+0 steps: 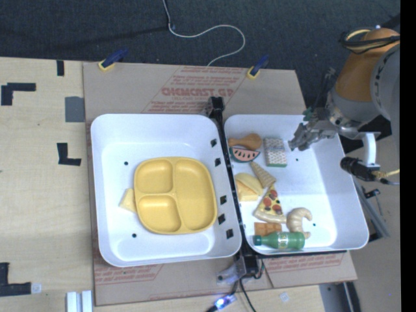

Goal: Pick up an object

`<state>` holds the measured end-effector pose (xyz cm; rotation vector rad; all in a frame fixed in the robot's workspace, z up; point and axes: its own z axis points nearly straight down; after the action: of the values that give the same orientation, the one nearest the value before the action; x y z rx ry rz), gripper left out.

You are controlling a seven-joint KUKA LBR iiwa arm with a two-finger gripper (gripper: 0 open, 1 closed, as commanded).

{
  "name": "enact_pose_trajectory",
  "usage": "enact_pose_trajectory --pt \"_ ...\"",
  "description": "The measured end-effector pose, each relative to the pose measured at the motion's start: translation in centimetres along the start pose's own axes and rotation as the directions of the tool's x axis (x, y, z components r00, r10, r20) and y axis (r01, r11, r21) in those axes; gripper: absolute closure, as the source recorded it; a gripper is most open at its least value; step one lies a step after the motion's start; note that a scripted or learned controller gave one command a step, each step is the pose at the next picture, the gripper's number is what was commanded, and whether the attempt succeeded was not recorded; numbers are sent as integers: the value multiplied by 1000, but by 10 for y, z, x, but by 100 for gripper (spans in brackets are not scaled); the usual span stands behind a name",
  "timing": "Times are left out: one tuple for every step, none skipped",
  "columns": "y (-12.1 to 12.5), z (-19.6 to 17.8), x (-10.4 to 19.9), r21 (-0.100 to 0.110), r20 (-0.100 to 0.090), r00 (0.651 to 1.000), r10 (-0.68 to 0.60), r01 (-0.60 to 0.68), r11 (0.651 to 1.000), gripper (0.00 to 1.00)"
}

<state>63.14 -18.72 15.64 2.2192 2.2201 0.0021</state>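
Risk first: the toys are sitting bunched along the left wall of the right bin, many touching or overlapping. The pizza slice is lying against the cheese wedge and the cone-shaped piece; the green bottle is lying just beside the cracker and the tan curled piece. A descent here is likely landing a finger on a neighbour, or pinching two items and dropping both. Anything tight to the divider is also risking a finger strike on the bin wall. The bottle is round and lying flat, so it is probably rolling out of a pinch.

The gripper is hovering over the upper part of the right bin, just right of the grey speckled block, apart from it. It is holding nothing visible. Finger spacing is too dark and small to read — cannot tell.

The watermelon slice and the brown bun-like piece are sitting near the top left corner. The left bin is carrying a yellow divided tray.
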Motion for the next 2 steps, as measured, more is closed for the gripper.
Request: enact_pose_trajectory --pt "-5 -61 -4 -1 0 1000 0 0 1000 100" --pt "-5 -68 -3 3 -1 1000 -1 1 1000 100"
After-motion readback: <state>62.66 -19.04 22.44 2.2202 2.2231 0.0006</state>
